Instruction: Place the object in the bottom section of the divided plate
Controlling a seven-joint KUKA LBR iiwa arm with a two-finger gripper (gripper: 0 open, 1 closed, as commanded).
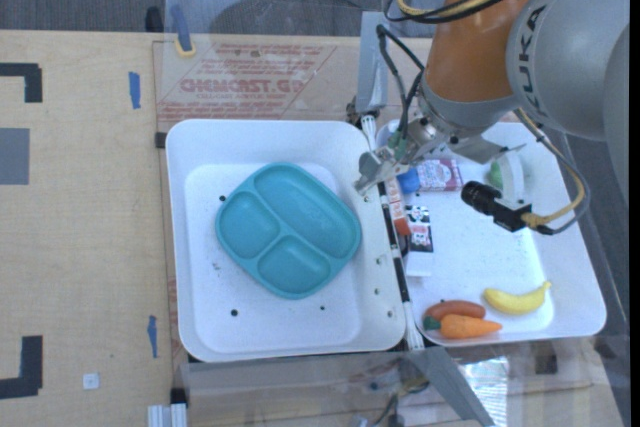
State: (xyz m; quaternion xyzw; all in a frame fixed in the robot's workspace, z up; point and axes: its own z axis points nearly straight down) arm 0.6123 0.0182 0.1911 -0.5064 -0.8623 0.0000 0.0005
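Note:
A teal divided plate (288, 228) lies in the left white bin (200, 315), with one large section at the upper right and two smaller ones at the left and bottom. Nothing lies in any of its sections. My gripper (373, 173) hangs low over the wall between the two bins, just right of the plate's upper right rim. A small blue and orange object (407, 183) sits right beside the gripper in the right bin; whether it is held is unclear.
The right bin (570, 315) holds a pink and white packet (437, 175), a yellow banana (517, 298), an orange carrot (468, 326) and a red sausage-like piece (455, 309). Black and white tags (417, 233) lie by the divider. The arm's orange band (480, 35) looms above.

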